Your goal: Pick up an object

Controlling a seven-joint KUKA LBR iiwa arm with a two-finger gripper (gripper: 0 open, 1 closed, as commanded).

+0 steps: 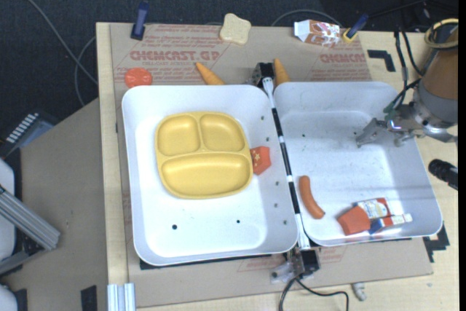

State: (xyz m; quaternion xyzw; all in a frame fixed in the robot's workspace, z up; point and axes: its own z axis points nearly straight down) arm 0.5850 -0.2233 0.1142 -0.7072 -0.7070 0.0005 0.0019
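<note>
The arm (437,84) came in from the right edge, where most of its body was cut off, so I saw little more than the orange band and the grey wrist. Its gripper (369,133) hung over the upper part of the right bin (331,102), and its thin metal fingers (366,135) looked spread a little at the tips, with nothing between them. From that slant I could not tell whether the tips touched the bin floor or stood just above it.

Lower in the same bin lay an orange sausage-shaped piece (312,197), well apart from the gripper. Near the front right corner sat a red block (354,220), touching a small white carton (384,213) whose print was too small to read.

In the left bin (145,156) a yellow divided plate (204,155) lay flat, and a small red-orange piece (260,159) pressed against its right rim; its shape was hard to make out.

Behind the bins, on the printed cardboard (175,51), I saw a pale slice of toy bread (235,28), a red disc (137,76), a carrot-like piece (209,74) partly hidden by the left bin's rim, another orange piece (280,71) half hidden at the seam between the bins, and a crumpled white-and-orange wrapper (317,31).
</note>
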